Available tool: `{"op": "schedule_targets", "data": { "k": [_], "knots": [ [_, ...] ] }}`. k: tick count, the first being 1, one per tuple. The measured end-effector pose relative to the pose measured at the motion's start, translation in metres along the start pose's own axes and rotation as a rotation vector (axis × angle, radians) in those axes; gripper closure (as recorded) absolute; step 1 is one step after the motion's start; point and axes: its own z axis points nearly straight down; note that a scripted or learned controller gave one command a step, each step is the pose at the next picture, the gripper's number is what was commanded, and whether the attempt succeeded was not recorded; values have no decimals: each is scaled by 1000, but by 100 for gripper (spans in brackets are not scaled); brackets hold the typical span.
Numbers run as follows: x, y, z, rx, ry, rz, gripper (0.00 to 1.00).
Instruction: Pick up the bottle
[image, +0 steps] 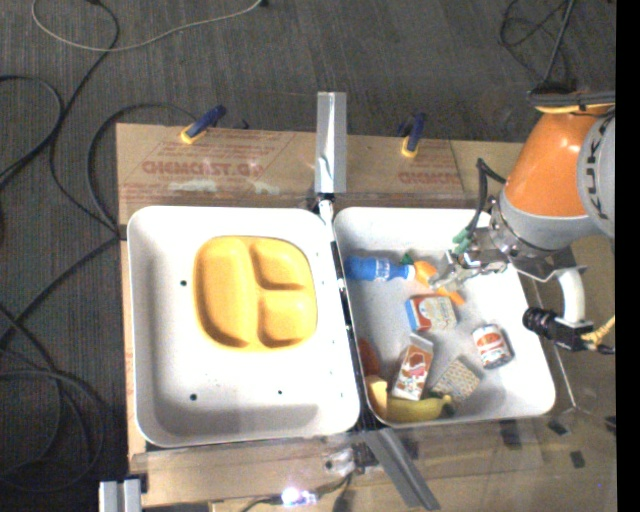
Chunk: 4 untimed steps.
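Nearest, in the right bin (540, 395), a banana (412, 408) lies beside a small carton (413, 367) and a red can (492, 346). Farther back, the blue bottle (378, 268) lies on its side near the bin's far-left corner. Just right of it hangs the gripper (462, 262); whether its fingers are spread, I cannot tell. Leftward, a yellow tray (256, 291) sits in the left bin (160, 390).

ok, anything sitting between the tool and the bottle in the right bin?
Nothing visible stands between them. The blue bottle lies on its side near the right bin's far wall, cap pointing at the tool. A small orange item sits right at the cap end, beside the tool.
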Motion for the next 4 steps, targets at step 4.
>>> {"op": "schedule_targets", "data": {
  "k": [4],
  "knots": [
    [18,90,101,-50,-3,-273,0]
  ]
}}
